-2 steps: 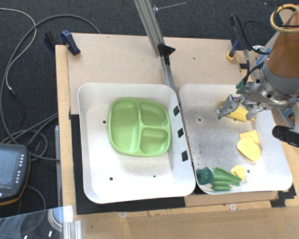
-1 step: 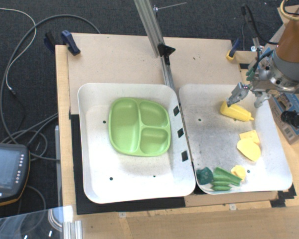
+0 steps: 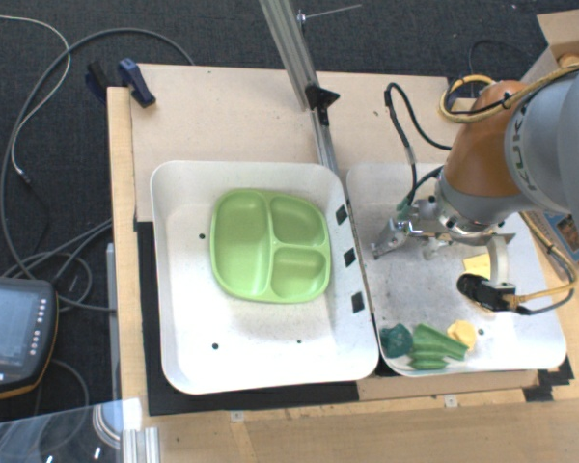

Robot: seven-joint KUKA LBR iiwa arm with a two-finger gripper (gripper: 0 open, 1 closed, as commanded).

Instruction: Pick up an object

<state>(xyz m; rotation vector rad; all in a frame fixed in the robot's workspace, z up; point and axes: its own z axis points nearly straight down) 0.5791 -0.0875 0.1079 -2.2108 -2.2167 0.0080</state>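
step: reaching for a pick | tool [image 3: 417,235] above right bin [image 3: 540,355], grip state cannot tell | toys: green pieces [image 3: 427,345] and yellow piece [image 3: 461,333] at that bin's near edge, apart from the tool | green plate [image 3: 270,246] in left bin [image 3: 183,355], untouched

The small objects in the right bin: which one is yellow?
The yellow piece at the right end of the cluster; the dark green piece and light green piece lie left of it.

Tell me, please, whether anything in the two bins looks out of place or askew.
Nothing looks spilled or damaged. The green divided plate lies flat in the left bin, slightly rotated. The small green and yellow items are bunched against the right bin's near rim, which is tidy enough.
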